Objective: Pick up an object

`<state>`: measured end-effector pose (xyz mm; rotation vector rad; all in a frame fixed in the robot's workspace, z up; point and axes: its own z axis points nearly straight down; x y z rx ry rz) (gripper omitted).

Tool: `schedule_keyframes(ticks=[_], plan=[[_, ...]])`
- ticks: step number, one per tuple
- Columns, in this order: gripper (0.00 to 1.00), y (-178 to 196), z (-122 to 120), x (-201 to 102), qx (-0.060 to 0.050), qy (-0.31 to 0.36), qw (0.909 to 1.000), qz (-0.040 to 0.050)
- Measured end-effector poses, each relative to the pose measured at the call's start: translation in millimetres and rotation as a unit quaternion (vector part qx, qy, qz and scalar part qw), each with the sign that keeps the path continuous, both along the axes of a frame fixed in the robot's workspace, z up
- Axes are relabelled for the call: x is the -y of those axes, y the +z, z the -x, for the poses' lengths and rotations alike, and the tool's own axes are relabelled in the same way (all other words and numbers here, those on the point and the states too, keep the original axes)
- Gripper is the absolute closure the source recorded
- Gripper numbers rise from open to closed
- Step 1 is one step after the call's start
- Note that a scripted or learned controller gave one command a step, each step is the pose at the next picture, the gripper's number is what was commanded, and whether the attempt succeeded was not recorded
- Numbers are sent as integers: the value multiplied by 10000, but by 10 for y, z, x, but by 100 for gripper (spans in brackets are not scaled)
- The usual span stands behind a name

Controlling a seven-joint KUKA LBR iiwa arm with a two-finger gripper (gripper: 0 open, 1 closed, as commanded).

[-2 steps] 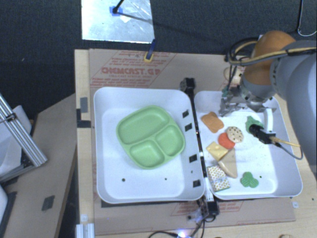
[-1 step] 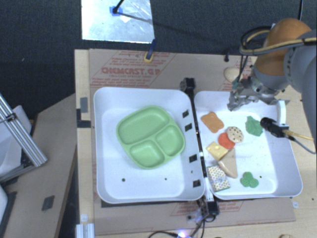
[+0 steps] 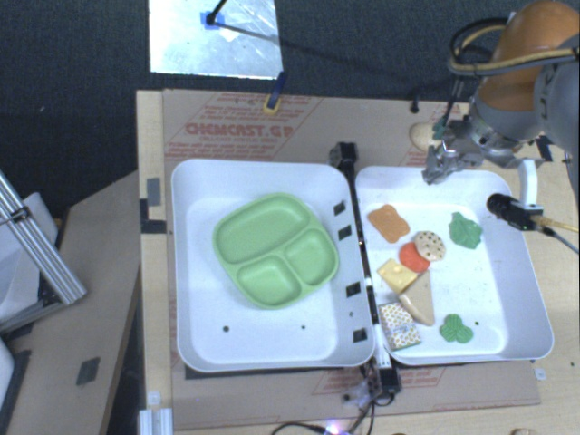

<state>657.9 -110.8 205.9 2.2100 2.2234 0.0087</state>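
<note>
- Cardboard sheet (image 3: 236, 130) under both bins: flat, brown, red print on it. I read roughly "CHEMCAST GP" at 12 o'clock of the left bin; the smaller red lines are too fine to read.
- Left bin (image 3: 195, 243): shallow white plastic, rounded corners. It holds a green tray (image 3: 276, 249), matte plastic, rounded, three compartments, sitting tilted.
- Right bin (image 3: 517, 297): same white plastic, touching the left bin along a black clip strip (image 3: 355, 243).
- My arm (image 3: 535, 53) comes in at 1 o'clock of the right bin, orange band up top, grey below.
- Shiny foil-like square (image 3: 215, 24) at 12 o'clock beyond the cardboard, blue patch on it, no legible text.
- My gripper (image 3: 439, 169) hangs over the right bin's 11 o'clock rim. Cannot tell whether it's spread or closed from this angle. Nothing visible in it.
- Pickable objects all lie in the right bin, apart from my gripper:
- Orange flat piece (image 3: 389, 222), rounded, at 10 o'clock of the bin.
- Green leafy lump (image 3: 466, 230), bumpy, at 2 o'clock.
- Tan wedge (image 3: 419, 303), smooth, near centre, touching the yellow block (image 3: 396, 274).
- Checkered square (image 3: 400, 325), patterned, at 7 o'clock.
- Speckled round cookie (image 3: 430, 245) overlapping a red disc (image 3: 413, 257), centre.
- Small green ruffled piece (image 3: 456, 330) at 5 o'clock.
</note>
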Motion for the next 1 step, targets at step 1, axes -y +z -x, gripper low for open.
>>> schedule_keyframes(ticks=[1], plan=[[100, 204, -12, -1, -20, -2, 10000, -3]])
